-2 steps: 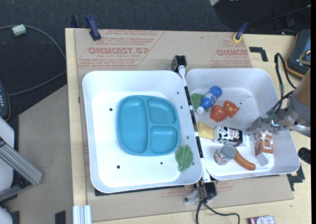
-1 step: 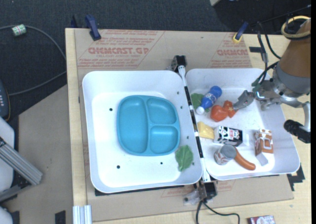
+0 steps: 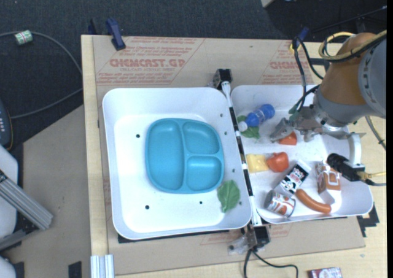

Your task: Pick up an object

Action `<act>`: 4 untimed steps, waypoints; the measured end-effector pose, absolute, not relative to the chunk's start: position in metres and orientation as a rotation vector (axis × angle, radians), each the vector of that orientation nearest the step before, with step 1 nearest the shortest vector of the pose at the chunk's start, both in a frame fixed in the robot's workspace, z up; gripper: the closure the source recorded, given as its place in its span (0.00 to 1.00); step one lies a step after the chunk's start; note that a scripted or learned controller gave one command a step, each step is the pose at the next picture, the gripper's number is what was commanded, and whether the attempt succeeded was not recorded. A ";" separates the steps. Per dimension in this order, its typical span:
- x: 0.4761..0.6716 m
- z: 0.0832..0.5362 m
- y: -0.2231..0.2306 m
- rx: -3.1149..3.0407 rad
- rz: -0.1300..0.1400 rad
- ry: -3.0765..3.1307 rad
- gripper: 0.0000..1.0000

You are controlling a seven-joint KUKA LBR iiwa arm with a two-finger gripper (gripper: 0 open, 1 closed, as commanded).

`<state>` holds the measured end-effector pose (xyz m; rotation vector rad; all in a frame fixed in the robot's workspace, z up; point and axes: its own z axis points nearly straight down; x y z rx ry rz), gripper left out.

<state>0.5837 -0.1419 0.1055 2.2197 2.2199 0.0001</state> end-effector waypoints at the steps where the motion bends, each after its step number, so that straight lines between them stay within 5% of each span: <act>1: 0.588 0.084 -0.129 2.222 -0.001 2.224 0.00; 2: 0.588 0.095 -0.129 2.220 0.000 2.223 1.00; 3: 0.588 0.094 -0.129 2.221 0.000 2.223 0.00; 4: 0.596 0.084 -0.115 2.219 0.001 2.222 0.00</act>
